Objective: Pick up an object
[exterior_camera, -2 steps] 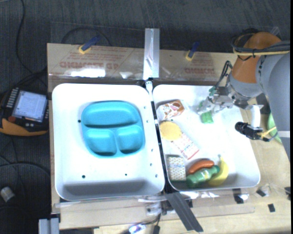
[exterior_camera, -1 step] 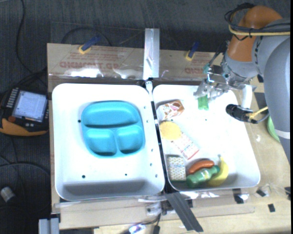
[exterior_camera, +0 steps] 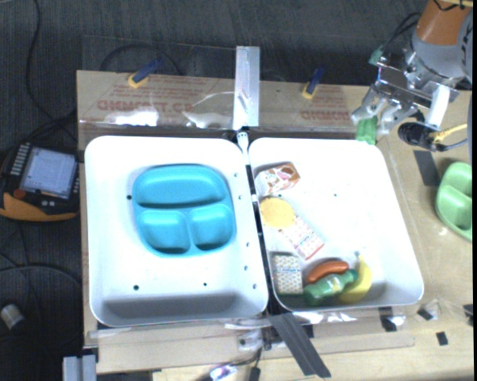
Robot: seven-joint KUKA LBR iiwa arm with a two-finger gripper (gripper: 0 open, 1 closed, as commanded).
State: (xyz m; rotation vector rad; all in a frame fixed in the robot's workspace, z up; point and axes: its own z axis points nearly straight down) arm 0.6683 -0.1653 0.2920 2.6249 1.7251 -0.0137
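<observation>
Two white bins sit side by side on the bench. Nearest the camera, in the right bin's (exterior_camera: 397, 213) front corner, a cluster: red sausage-shaped toy (exterior_camera: 327, 270), green piece (exterior_camera: 324, 290) under it, yellow banana (exterior_camera: 359, 280) touching both, and a checkered packet (exterior_camera: 286, 273) just beside them at the divider. Further back along the divider lie a pink-white card (exterior_camera: 303, 237), a yellow round thing (exterior_camera: 275, 213) overlapping it, then a printed snack packet (exterior_camera: 276, 178) near the back wall. Left bin (exterior_camera: 111, 213) holds a blue sectioned tray (exterior_camera: 183, 207), roughly centered. Task looks not started: every object rests in a bin, nothing lifted. Left to do: reach over the right bin, descend on one item, grip, lift. Farthest back, the gripper (exterior_camera: 377, 117) hangs outside the right bin, just past its back right corner, over the bench, well apart from the cluster. Arm comes in from the upper right, orange band up top, wrist tilted down toward the left. Something green sits at the fingertips; can't tell if it is a fingertip pad or a held item, and can't tell if the pincer is apart or together. A green container (exterior_camera: 457, 197) sits on the bench right of the bins.
</observation>
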